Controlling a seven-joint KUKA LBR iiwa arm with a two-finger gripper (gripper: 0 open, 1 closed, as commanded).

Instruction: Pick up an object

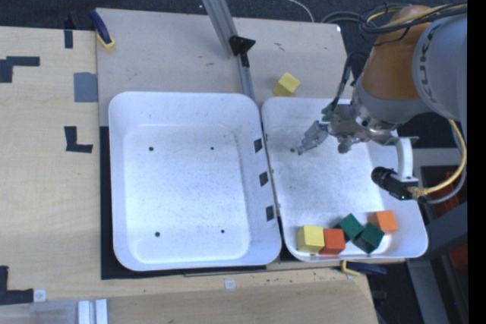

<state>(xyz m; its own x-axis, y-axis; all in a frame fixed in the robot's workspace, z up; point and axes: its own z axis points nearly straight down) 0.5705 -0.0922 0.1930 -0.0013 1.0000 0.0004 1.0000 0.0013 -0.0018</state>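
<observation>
The gripper (pixel 310 143) hangs open and empty over the right bin (pixel 319 186); next it must reach the blocks (pixel 334 237) at the near wall

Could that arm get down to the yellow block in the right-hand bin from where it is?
Probably yes. The yellow block lies uncovered at the near edge of the right bin, and the gripper hangs over that bin. An orange block touching it could crowd the grasp.
</observation>
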